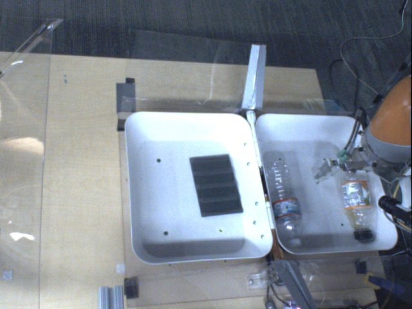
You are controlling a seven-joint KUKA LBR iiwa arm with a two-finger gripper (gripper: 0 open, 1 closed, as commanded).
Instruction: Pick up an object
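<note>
Gripper (335, 165) state unclear, over right bin (302, 124); two bottles (283, 195) (357, 201) lie lengthwise, caps toward near wall.

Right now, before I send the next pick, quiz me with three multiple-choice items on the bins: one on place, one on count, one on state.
1. Where does the dark ribbed pad lie?
A. in the left bin
B. in the right bin
C. on the bench outside the bins

2. How many clear plastic bottles are in the right bin?
A. none
B. two
C. four

3. How does the bottle with the blue label rest?
A. standing upright
B. lying on its side
C. lifted above the bin

Answers: 1 A, the pad sits mid-floor of the left bin. 2 B, one lies along the bin's left wall, and the other bottle lies near the gripper. 3 B, its length stretches flat along the bin floor.
</note>
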